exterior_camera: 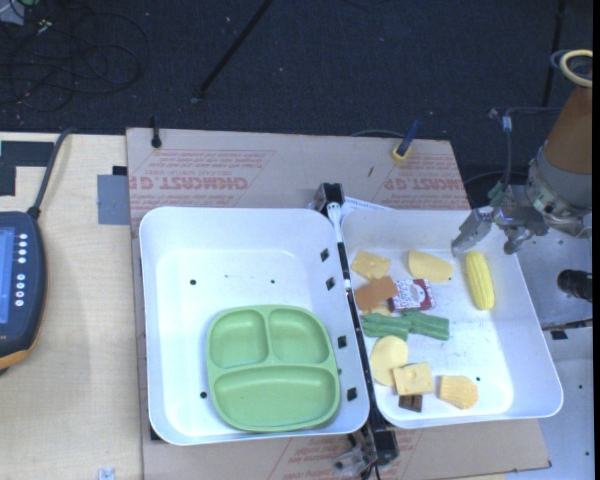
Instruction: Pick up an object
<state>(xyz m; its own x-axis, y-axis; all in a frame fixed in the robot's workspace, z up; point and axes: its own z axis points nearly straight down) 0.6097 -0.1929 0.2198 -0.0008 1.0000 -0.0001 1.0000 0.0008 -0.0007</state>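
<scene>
Presently on the tabletop [90, 298], pale wood grain with a sheet of brown printed cardboard [280, 168] under two shallow white plastic bins.

Left bin [170, 268]: glossy, rounded corners. Holds one light green tray [272, 366], smooth plastic, divided into three compartments, two small at the far side and one long at the near side.

Right bin [535, 368]: same make, touching the left bin along a dark centre seam. Holds a scatter of toy food pieces:
- corn cob [479, 279], yellow, long and ribbed, lying near the far right wall, apart from the rest;
- two yellow wedge-like pieces [429, 265], one beside the other toward the far side;
- orange-brown chunk [375, 294], just beside a small red-and-white packet [412, 294];
- green bean pod [405, 325], long and bumpy, lying across the middle;
- pale yellow rounded slice [388, 354], a square yellow cheese block [414, 378] and an orange-yellow wedge [458, 391] at the near side.

Arm: grey metal with an orange band [578, 118], entering from the right. Claw [495, 226], grey metal, hangs over the far right corner of the right bin, just above the corn cob's far end, its two fingers spread apart with nothing between them.

Black-framed tablet [5, 288] at the left edge.
</scene>
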